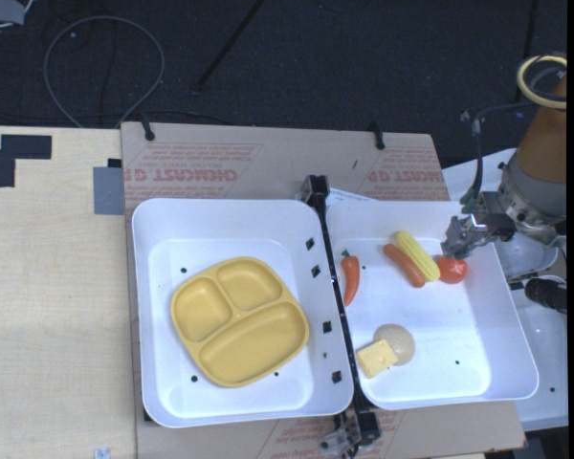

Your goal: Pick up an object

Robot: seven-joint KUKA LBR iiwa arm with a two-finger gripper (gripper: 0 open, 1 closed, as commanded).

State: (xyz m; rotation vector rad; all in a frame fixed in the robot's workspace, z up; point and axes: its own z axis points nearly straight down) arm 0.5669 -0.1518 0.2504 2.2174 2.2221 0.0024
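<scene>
Red tomato (pixel 452 270), beside corn cob (pixel 415 255): looked light, smooth, rollable; best pinched across middle. Gripper (pixel 456 238) just above; clench undeterminable.

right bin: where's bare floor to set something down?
Right bin: the lower right floor is bare, bordered by the cheese wedge and mushroom on the left. A smaller patch lies mid-bin between the carrot and sausage. It is crowded at the upper right: corn, sausage, and tomato cluster at the gripper.
</scene>
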